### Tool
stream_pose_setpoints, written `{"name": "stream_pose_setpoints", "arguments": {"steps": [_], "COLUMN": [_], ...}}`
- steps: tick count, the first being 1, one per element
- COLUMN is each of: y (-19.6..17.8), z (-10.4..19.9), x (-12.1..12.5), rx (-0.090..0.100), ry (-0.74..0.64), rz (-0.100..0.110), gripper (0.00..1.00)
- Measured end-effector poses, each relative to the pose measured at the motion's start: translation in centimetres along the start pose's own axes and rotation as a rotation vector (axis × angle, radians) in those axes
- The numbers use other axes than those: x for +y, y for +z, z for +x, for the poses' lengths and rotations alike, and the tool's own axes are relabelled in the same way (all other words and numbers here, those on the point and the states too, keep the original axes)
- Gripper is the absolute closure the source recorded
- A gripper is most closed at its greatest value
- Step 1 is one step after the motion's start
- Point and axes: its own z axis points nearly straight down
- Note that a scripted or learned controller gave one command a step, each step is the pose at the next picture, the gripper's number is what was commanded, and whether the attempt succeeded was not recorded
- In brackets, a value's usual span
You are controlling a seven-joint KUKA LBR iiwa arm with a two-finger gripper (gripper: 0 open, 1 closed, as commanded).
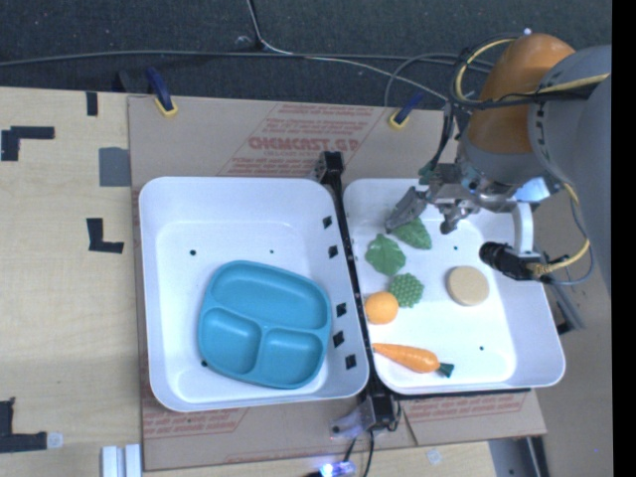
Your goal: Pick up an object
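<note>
Evidently the claw (429,215) hangs spread at the right bin's (527,366) twelve o'clock, poised over a green leaf (412,234).

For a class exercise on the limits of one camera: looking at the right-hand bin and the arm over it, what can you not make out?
- Gripper: too small and dark to tell whether it grips anything.
- Green leafy piece: its upper edge is covered by the gripper.
- Blue divided tray: whatever lies under it in the left bin is hidden.
</note>
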Motion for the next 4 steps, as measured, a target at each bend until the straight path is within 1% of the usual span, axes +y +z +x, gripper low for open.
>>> {"name": "stream_pose_setpoints", "arguments": {"steps": [1,2,3,4], "y": [-0.9,5.2,9.8,8.4], "z": [0.0,-0.5,-0.4,-0.4], "x": [0.3,0.5,0.5,0.6], "rx": [-0.001,-0.003,-0.004,-0.004], "ry": [-0.002,-0.002,-0.002,-0.003], "rz": [-0.014,-0.013,-0.015,-0.018], "gripper": [0.00,0.00,0.00,1.00]}}
